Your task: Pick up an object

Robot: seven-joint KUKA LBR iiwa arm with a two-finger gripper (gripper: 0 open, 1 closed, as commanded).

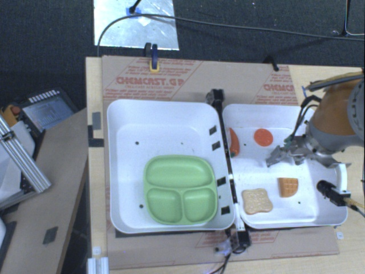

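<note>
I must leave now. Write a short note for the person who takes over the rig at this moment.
Gripper: low over the right bin, nothing seen between its fingers; open or shut is unclear.
Right bin holds an orange-red disc, a red-orange piece against the divider, an orange waffle piece and a beige cracker.
Left bin holds a green divided plate.
Done: nothing picked up.
Left: grasp and lift one item.

I see the bench (pixel 188 73) covered with a brown printed cardboard sheet (pixel 171 80). On it stand two shallow white bins, touching side by side. The right bin (pixel 285 217) lies directly under the gripper (pixel 278 156); the left bin (pixel 125 153) is beside it, on the side away from the arm.
</note>
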